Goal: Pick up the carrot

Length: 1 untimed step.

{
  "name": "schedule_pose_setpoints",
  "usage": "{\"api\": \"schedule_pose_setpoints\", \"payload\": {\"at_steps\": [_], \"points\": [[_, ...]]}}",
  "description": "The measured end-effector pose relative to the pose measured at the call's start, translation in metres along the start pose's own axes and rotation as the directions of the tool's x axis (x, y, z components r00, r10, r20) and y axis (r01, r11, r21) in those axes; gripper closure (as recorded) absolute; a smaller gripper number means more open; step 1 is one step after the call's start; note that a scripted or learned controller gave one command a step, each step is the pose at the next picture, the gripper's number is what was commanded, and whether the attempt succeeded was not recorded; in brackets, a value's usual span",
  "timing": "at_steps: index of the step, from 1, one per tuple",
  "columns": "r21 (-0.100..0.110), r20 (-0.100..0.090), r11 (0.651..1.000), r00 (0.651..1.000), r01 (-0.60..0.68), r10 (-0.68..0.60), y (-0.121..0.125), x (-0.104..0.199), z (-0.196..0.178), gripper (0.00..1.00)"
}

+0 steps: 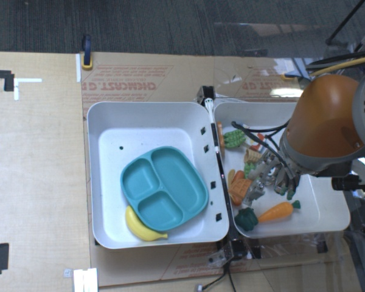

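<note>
The carrot [277, 212], orange with a small green top at its right end, lies near the front wall of the right bin [328, 218]. My gripper [272, 180] hangs over the middle of that bin, just above and slightly left of the carrot, under the orange wrist band. The gripper's body and cables hide what is directly beneath it. Nothing can be seen held in it.
Around the gripper lie a light green toy [234, 139], a tan piece [252, 156], an orange-brown toy [238, 186] and a dark green toy [246, 219] touching the carrot's tip. The left bin [103, 163] holds a teal divided plate [164, 187] and a banana [143, 225].
</note>
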<state>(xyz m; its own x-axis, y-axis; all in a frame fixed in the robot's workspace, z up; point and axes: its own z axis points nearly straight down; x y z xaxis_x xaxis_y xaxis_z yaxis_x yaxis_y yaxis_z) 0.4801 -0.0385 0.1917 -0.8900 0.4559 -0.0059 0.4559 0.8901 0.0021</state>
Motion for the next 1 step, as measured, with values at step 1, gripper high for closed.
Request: {"api": "schedule_pose_setpoints", "payload": {"at_steps": [1], "points": [[0.002, -0.001, 0.896, 0.896, -0.443, 0.443, 0.0507, 0.0267, 0.0003, 1.00]]}}
